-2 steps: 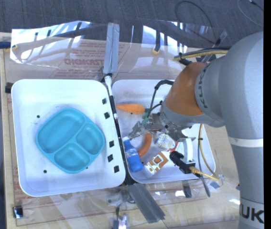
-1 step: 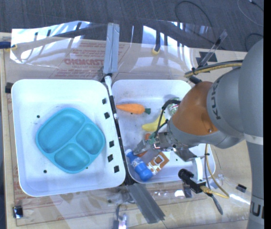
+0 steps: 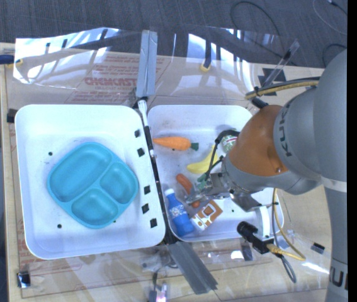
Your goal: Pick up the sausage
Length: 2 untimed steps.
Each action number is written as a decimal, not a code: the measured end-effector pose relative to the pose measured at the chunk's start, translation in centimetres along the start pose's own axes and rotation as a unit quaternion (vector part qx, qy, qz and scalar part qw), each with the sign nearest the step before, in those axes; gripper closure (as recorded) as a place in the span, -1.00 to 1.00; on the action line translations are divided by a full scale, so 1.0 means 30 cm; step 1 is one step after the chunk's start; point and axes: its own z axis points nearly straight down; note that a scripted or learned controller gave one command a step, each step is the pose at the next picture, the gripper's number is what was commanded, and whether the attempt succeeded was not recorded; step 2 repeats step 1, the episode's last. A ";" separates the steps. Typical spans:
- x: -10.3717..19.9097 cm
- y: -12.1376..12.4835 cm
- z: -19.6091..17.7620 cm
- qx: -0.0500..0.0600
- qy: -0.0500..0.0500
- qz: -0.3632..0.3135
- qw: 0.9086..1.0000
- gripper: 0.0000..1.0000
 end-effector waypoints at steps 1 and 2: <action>0.360 -0.018 -0.304 0.000 0.000 -0.037 0.999 1.00; 0.360 -0.018 -0.304 0.000 0.000 -0.037 0.999 1.00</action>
